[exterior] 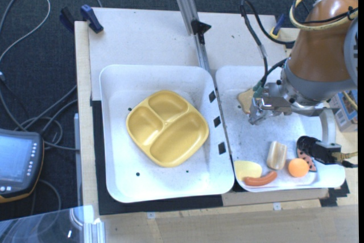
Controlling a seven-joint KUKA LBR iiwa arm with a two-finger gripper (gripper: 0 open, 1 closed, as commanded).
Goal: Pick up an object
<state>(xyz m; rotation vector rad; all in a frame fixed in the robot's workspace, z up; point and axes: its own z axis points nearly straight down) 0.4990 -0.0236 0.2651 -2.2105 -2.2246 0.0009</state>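
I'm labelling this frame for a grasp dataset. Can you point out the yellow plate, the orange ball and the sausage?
yellow plate (167, 128): camera view, on the ridge between its compartments.
orange ball (298, 168): camera view, centre of the ball.
sausage (260, 180): camera view, middle of its length.

— What do you see of the surfaces?
— You have two white bins of smooth, slightly speckled plastic, and a yellow divided plate with a soft plastic sheen.
— And the arm?
— Your arm's orange band looks glossy; the gripper shows bare, shiny metal.
— The small things?
— You see a glossy orange ball, a smooth red sausage and a matt tan block. The bench looks matt and grainy.
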